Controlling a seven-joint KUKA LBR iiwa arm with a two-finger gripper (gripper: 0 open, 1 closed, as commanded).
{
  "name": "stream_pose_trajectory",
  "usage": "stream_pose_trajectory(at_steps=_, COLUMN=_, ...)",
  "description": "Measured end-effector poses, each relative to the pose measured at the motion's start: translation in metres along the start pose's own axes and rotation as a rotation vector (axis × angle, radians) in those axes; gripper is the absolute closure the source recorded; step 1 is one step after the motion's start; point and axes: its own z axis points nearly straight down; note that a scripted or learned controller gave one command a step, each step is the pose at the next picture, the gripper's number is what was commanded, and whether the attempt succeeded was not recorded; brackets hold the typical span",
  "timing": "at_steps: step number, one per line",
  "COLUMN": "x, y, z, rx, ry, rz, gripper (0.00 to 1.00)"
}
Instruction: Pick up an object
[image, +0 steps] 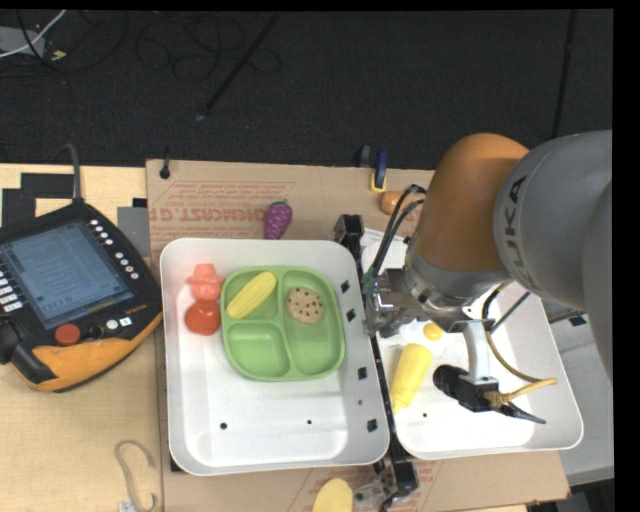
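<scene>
Over the right bin (560, 440), close to its left wall: the gripper (398, 318), hung from the grey arm (560, 230) that reaches in from the right. Open or closed: cannot tell, hidden under the wrist.

Just below it in that bin, against the left wall: a yellow fruit (410, 372), lying tilted, apart from the gripper. Nearer the gripper, a small yellow bit (432, 330).

In the left bin (260, 440): a green tray (285, 365), with corn (250, 293) in its upper-left compartment and a cookie (305, 305) in the upper-right. Beside the tray's left edge, a pink toy (204, 282) above a red ball (202, 318), touching.

Behind the left bin, on cardboard: purple grapes (278, 218). In front of the bins: a yellow lump (333, 495). Far left on the bench: a pendant (70, 285).
</scene>
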Motion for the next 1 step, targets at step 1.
stream_pose_trajectory(at_steps=1, x=-0.0069, y=0.0006, z=0.0057, rx=0.001, ry=-0.001, rz=0.0, gripper=1.0)
